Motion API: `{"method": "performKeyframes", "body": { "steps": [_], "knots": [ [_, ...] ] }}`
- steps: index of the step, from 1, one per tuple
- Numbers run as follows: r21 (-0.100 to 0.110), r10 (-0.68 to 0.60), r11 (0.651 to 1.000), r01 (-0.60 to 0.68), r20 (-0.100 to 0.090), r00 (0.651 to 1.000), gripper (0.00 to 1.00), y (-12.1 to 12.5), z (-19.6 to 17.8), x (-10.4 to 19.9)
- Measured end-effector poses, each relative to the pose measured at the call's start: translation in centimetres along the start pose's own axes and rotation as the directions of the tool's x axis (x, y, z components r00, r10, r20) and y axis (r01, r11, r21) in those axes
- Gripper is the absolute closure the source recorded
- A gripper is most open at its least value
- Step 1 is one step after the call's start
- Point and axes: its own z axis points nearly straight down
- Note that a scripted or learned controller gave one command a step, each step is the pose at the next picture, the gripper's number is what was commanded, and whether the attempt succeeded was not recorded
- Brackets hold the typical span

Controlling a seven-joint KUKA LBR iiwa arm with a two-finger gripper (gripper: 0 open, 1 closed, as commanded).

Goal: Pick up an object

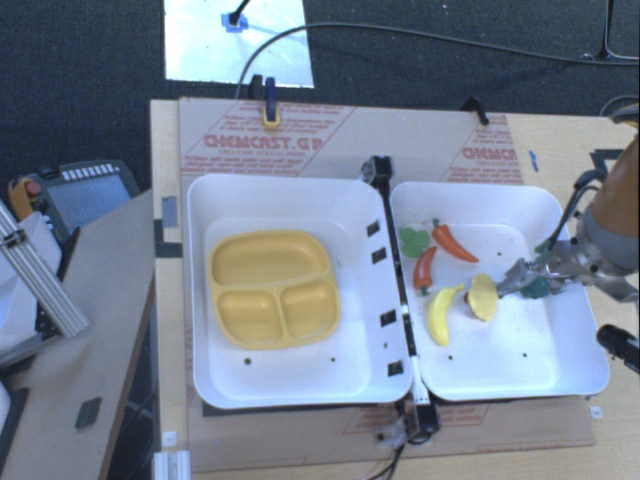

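Note:
The right bin (520, 363) holds several toy foods. A yellow banana (440, 315) lies near its left wall, with a rounded yellow piece (483, 298) just to its right. Further back lie a red chili (425, 266), an orange chili (455, 244) and a small green piece (414, 240). My gripper (512, 278) reaches in from the right, low over the bin floor, its tip just right of the rounded yellow piece. A dark green item (540, 289) sits under the gripper body, partly hidden.
The left bin (200, 268) holds a yellow divided tray (272, 288). A black divider (392, 268) with clips runs between the bins. Cardboard (300, 138) lies under both bins. A pendant and metal rail sit on the side table at the far left.

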Motion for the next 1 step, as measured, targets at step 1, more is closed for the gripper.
{"method": "performKeyframes", "body": {
  "steps": [1],
  "knots": [
    [0.000, 0.001, 1.000, -0.001, 0.000, 1.000, 0.00, -0.26, 6.03, 0.63]
  ]
}}
